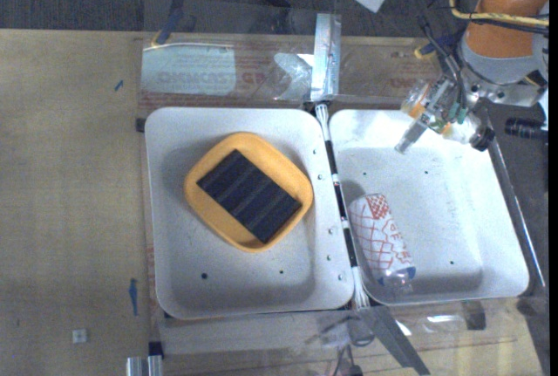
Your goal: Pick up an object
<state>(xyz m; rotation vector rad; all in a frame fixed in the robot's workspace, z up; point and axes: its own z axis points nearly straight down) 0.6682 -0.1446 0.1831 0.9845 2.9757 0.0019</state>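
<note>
So far nothing is picked up: the claw point(417, 132) hangs over the right bin's point(462, 217) back corner, its grip impossible to judge, with the red-and-white bottle point(382, 239) lying apart near the front-left wall.

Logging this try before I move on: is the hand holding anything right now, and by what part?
Nothing is held. The hand hangs over the right bin's far corner, apart from the red-and-white bottle lying in that bin.
</note>
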